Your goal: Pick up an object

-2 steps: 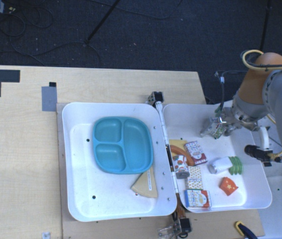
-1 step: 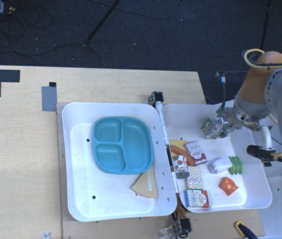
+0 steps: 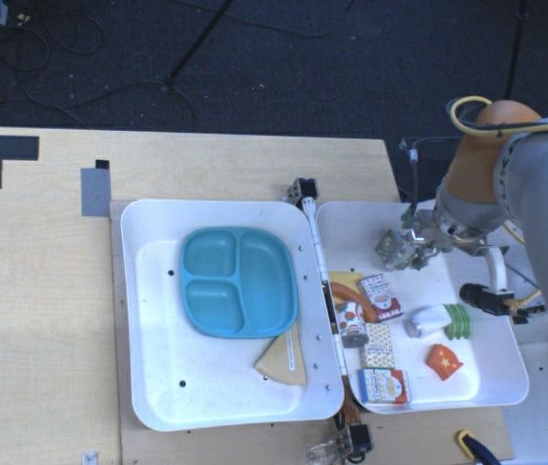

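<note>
You find the gripper (image 3: 402,247) low at the 12 o'clock end of the right bin (image 3: 506,381), seemingly poised to pick, its finger state untellable, while small packages (image 3: 376,298) lie loose at its 7 o'clock and a blue plate (image 3: 237,281) fills the left bin (image 3: 143,395).

Grey KUKA arm (image 3: 531,177), rounded links, wide orange band (image 3: 482,158) above wrist, yellowish cable loop (image 3: 468,114) atop the band; small metallic grey two-finger gripper (image 3: 397,248) below the band, thin dark cable beside it
</note>
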